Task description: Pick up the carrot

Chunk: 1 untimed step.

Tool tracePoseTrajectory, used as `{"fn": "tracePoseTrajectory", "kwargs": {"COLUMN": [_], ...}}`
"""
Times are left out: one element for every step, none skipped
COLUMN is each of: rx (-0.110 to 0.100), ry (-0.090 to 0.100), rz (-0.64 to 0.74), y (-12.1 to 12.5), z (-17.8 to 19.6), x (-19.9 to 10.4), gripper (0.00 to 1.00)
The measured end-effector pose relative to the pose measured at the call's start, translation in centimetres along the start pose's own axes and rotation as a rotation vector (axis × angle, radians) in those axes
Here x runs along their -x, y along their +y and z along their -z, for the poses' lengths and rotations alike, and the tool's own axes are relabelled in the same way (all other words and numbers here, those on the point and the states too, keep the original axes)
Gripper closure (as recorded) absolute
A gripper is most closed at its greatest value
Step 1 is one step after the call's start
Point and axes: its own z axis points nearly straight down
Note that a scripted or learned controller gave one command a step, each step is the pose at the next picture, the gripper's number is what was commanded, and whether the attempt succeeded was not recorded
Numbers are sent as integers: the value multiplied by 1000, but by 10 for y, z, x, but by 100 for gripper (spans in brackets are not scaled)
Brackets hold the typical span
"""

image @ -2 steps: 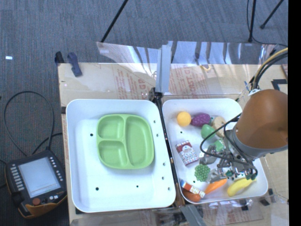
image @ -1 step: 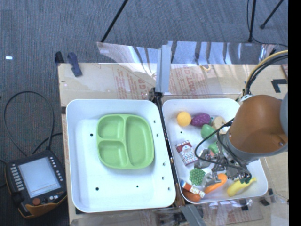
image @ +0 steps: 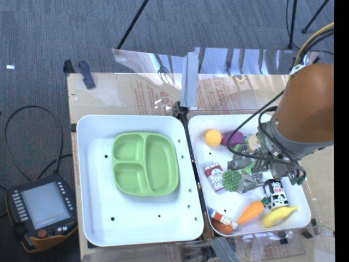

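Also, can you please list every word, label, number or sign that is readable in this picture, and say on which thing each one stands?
Nothing can be quoted with confidence.
Cardboard behind the bins: red printed lines, too blurred to read.
Small red carton in the right bin: white label, too small to read.
Black-and-white cow-patterned carton: no readable text.
Handheld control pad on the floor: grey screen, nothing legible.

legible text: none | brown cardboard sheet (image: 147, 94) behind white bins: red print, too blurred to read | small red-and-white carton (image: 213, 176): markings unreadable
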Motion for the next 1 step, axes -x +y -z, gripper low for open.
{"fn": "tracePoseTrajectory", "kwargs": {"rx": [-1], "ry": [-4], "rz": [44], "y": [48], "z": [135], "x": [9], "gripper": [0]}}
